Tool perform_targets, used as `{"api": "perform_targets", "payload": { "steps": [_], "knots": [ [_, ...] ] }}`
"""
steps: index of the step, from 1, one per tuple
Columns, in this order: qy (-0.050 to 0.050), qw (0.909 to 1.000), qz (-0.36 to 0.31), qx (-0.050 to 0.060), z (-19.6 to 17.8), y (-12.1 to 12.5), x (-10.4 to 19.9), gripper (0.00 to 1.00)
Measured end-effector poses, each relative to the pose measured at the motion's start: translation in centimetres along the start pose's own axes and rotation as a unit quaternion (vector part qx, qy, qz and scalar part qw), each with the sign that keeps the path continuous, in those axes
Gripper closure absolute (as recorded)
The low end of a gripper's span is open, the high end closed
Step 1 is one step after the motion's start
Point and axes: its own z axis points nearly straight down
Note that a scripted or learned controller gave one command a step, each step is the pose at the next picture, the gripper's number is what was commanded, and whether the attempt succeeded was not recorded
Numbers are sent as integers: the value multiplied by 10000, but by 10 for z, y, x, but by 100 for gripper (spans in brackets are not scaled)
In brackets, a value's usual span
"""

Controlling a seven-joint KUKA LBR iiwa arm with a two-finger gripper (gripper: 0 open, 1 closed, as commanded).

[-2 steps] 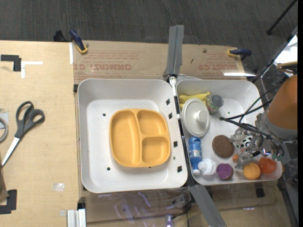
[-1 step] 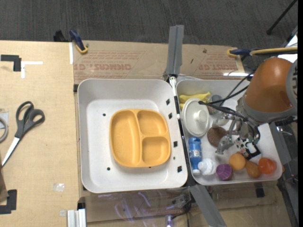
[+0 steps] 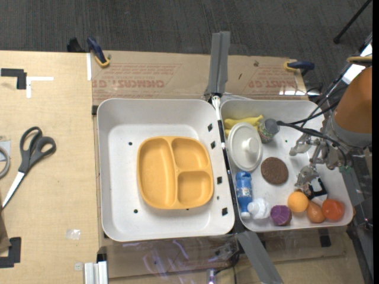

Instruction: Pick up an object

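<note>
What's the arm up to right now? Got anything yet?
Gripper low in right bin, nothing visibly held. Orange ball just below it. Brown disc and red ball crowd close.

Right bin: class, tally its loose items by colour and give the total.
Orange: 3
White: 1
Brown: 1
Blue: 1
Purple: 1
Yellow: 1
Grey: 1
Total: 9

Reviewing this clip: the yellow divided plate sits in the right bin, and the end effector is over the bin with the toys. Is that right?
Not quite. The camera view shows the yellow divided plate in the left bin, not the right one. The rest holds: the end effector is over the right bin, where the toys lie, near the orange ball.
</note>
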Motion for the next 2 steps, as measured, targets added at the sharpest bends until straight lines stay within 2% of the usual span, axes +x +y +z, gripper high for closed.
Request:
{"api": "perform_targets", "payload": {
  "steps": [1, 2],
  "knots": [
    [-4, 10000, -3, -1, 0, -13, 52, 0],
    [-101, 9983, 570, -7, -4, -13, 72, 0]
  ]
}}
